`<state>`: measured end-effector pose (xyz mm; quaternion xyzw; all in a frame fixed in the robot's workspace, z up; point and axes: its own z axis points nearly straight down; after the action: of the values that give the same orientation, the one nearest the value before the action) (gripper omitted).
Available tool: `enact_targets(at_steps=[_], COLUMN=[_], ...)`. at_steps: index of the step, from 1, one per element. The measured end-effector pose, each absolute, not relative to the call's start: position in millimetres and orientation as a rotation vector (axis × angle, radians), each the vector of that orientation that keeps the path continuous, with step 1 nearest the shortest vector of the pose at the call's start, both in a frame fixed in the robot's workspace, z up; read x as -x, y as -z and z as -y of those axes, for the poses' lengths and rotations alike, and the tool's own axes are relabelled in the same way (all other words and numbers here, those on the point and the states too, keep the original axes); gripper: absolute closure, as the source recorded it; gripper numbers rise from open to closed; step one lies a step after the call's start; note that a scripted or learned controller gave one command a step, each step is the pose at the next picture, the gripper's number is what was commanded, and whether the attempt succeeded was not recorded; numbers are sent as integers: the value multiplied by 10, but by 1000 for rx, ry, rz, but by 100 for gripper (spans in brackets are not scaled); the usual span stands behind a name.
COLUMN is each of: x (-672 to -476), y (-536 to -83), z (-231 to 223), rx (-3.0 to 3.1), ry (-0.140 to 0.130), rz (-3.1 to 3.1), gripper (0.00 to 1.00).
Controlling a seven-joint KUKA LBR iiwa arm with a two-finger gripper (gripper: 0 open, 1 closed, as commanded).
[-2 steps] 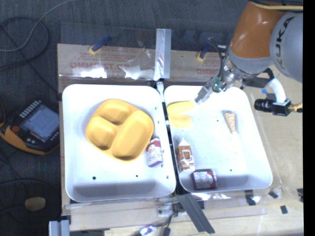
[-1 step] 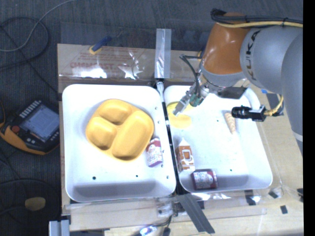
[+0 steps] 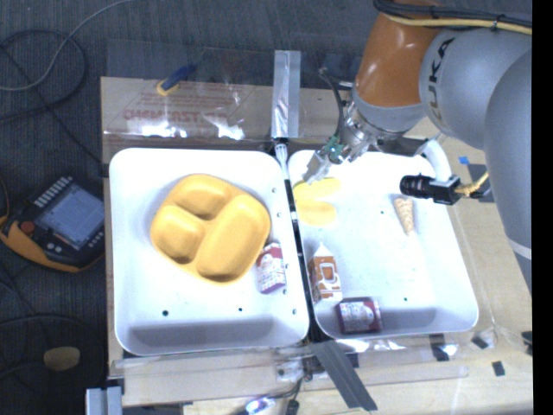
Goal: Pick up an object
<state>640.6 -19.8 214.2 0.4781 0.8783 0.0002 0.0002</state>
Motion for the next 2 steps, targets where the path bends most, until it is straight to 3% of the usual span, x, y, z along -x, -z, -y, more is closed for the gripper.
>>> enact_targets(at_steps=[1,2], x=[-6230,-6630], y=[-1987,-1837], z=[675,115], rx=[-1213,-1362], ry=[2,0], rz=[-2896,-2830], gripper=[100,100])
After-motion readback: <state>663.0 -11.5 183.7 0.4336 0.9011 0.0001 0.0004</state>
